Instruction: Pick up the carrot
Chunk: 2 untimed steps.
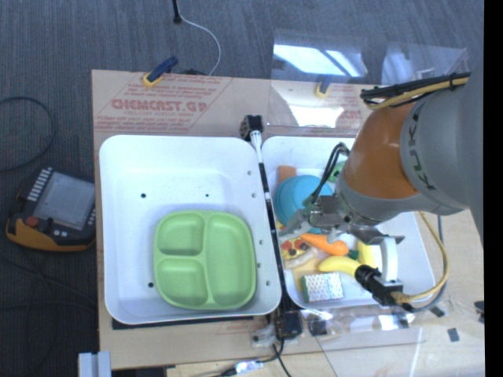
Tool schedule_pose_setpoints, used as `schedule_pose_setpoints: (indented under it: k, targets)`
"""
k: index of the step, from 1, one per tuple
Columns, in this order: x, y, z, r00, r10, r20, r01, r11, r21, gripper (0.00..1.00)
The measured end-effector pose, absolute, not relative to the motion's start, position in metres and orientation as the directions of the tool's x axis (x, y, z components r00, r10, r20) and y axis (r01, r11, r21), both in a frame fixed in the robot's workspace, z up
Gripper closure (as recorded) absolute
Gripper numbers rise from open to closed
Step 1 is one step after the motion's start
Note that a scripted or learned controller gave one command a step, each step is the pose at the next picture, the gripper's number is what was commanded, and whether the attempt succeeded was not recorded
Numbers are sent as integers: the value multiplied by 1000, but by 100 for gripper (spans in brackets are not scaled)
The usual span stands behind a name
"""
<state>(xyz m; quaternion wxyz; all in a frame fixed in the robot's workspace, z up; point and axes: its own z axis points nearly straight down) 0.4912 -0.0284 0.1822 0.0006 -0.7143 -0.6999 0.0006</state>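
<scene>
From above, the arm (409,151) comes in from the right and hangs over the right bin (420,261), its bulk covering much of that bin's middle. The gripper (326,214) sits low among the toys, and I cannot tell whether it is released or clenched; the wrist hides that part.

The carrot (326,244) lies in the right bin, just below the gripper, towards the bin's left half. A blue bowl (297,195) is just above it, a banana (339,265) just beside it on the lower side, and a small piece with red spots (295,248) touches or nearly touches its left end. A silver packet (323,287) lies further down. The left bin (126,171) holds a green divided plate (206,259), well apart from all this.

The carrot looks like a moulded toy: light, stiff, smooth, so likely a bit slippery and not fragile. Its long axis runs roughly left to right, dipping slightly towards the right; which end is the tip I cannot make out. I would pinch it across its middle, squarely over the long axis, where the banana leaves a little room. A grip near either end would probably let it swivel or squirt out.
</scene>
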Motion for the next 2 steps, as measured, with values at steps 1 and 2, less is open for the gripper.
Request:
schedule_pose_setpoints:
  k: [1,2]
  targets:
    - [490,-30,181,23,1000,-1,1000,-23,-5,0]
    - [490,-30,181,23,1000,-1,1000,-23,-5,0]
